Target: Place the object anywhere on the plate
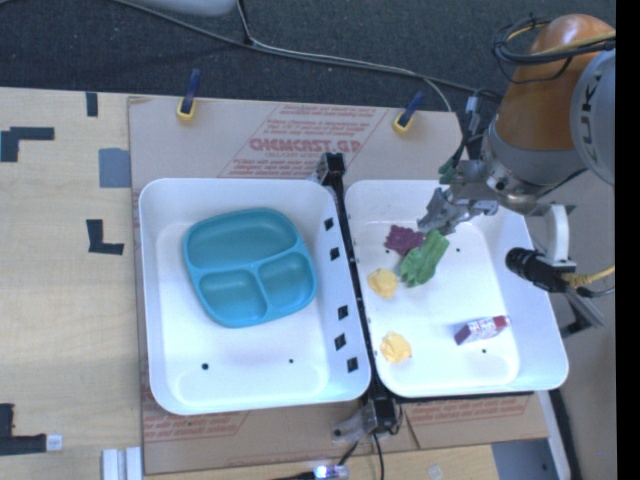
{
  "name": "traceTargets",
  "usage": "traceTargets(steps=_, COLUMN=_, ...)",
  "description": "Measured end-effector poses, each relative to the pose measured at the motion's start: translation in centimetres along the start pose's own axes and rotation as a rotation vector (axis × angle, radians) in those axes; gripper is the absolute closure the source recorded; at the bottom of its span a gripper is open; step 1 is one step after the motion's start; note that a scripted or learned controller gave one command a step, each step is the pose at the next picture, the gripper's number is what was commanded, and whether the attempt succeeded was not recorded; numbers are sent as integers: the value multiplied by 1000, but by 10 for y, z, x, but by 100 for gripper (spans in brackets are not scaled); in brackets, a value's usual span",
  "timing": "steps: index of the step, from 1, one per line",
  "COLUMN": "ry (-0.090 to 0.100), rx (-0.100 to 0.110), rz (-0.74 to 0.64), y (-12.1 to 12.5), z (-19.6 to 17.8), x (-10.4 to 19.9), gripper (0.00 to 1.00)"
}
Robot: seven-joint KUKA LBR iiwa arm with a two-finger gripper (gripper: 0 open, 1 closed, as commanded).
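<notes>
Smooth, seemingly plastic blue plate (250,266), glossy white bins (165,368), matt cardboard (290,143)

the gripper (441,216) is seen low over the right bin (520,363), with a green object (424,258) touching its tip and a purple piece (402,237) just left of it. a yellow piece (383,283) lies beyond these. open white floor is left below the gripper, broken by a second yellow piece (395,347) and a small tube (482,329). far left, past the black-clipped divider (341,268), the blue plate (250,266) is bordered by bare bin floor.

Two yellow clamps (187,108) on cardboard (300,138)
</notes>
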State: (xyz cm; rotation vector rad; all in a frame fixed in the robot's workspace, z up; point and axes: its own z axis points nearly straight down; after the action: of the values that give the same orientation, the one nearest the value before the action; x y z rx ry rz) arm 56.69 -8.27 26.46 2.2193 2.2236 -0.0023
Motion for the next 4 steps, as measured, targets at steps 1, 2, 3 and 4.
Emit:
traceTargets(steps=1, ry=-1, rx=0, rz=0, y=29, z=13, x=50, gripper=100)
traceTargets(steps=2, ry=0, rx=0, rz=0, y=47, z=12, x=97, gripper=100)
traceTargets(steps=3, ry=0, rx=0, rz=0, y=64, z=16, x=138, gripper=100)
traceTargets(steps=4, ry=-1, rx=-1, rz=0, y=84, z=39, x=175, gripper=100)
